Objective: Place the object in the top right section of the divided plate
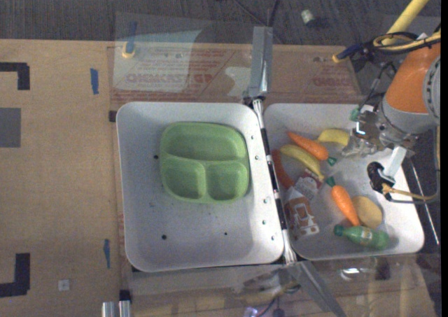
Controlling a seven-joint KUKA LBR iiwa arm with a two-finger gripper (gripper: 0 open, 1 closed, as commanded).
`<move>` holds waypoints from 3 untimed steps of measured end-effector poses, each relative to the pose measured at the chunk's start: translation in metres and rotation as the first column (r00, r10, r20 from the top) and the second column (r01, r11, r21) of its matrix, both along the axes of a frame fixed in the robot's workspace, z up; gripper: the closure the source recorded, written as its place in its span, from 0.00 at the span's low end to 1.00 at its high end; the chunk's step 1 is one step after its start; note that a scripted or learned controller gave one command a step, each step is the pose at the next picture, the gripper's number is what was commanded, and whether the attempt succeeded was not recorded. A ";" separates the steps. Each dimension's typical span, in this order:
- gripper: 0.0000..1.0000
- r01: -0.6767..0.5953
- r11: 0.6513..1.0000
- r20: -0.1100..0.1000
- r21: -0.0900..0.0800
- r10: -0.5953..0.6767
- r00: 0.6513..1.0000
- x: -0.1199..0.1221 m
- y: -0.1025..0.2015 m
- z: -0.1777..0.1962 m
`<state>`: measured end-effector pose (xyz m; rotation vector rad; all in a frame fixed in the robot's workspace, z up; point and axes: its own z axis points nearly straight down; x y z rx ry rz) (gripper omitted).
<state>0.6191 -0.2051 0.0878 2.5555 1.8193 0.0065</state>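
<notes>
Your hand (365, 142) hangs over the right bin (409, 235), near its far right corner; you cannot tell its state. Divided plate (204, 161) lies in the left bin (133, 189). Carrots (309, 145), bananas (302, 159) and a green bottle (362, 236) lie in the right bin.

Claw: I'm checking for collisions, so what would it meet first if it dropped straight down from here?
Probably bare floor of the right bin, between the banana and potato. The claw points down; depth is unclear.
</notes>
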 end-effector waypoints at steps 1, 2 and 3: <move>1.00 0.004 1.000 0.002 0.000 -0.004 1.000 0.000 -0.002 0.011; 1.00 0.008 1.000 0.005 0.000 -0.008 1.000 0.000 -0.004 0.021; 1.00 0.011 1.000 0.007 -0.001 -0.011 1.000 0.000 -0.006 0.031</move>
